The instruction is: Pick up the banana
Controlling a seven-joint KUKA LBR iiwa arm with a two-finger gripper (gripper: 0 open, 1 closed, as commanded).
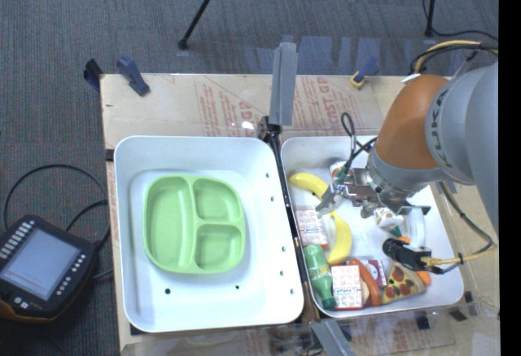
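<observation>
Yellow curved banana (339,239) lies in right white bin (449,265), just below the metal two-finger hand (335,193), not touching. Hand fingers apart, nothing betw. them. 2nd yellow banana (308,182) just left of hand.

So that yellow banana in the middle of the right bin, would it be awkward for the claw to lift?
Probably a little. The banana is curved and smooth-looking, so it may slip or swivel between two fingers. It looks stiff rather than floppy, so it should keep its shape. It lies crowded against a green bottle and small boxes, which could get nudged.
</observation>
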